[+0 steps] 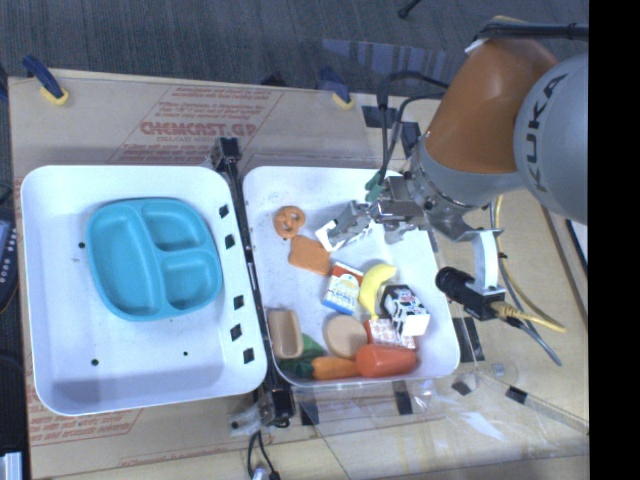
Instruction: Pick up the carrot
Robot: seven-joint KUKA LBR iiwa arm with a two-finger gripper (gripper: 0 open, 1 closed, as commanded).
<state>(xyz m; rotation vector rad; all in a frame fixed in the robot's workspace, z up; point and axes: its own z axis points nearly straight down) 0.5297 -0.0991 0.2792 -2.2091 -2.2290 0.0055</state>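
In the right bin [262, 268], toy food lies crowded toward the near edge, and the carrot [333, 368] rests there against the near wall, lying roughly left to right, its green top [312, 348] pointing left. Just to its right and touching it lies a red pepper-like piece [386, 361]. Behind the carrot sit a tan oblong piece [286, 332] and a round beige piece [346, 336]. Farther back come a small printed carton [342, 290], a banana [374, 286] and a black-and-white carton [405, 310]. An orange wedge [309, 256] and a small round orange face-like toy [289, 221] lie toward the far left of this bin.

The gripper [352, 224] hangs over the far middle of the right bin, well apart from the carrot, carried by the grey arm [545, 128] coming in from the right with its orange band [493, 108]. How wide the jaws stand cannot be told from this angle; nothing is visible between them.

The left bin [50, 368] holds a blue divided plate [155, 257], set toward its far side. Both bins rest on a brown surface [120, 108] with red printing.
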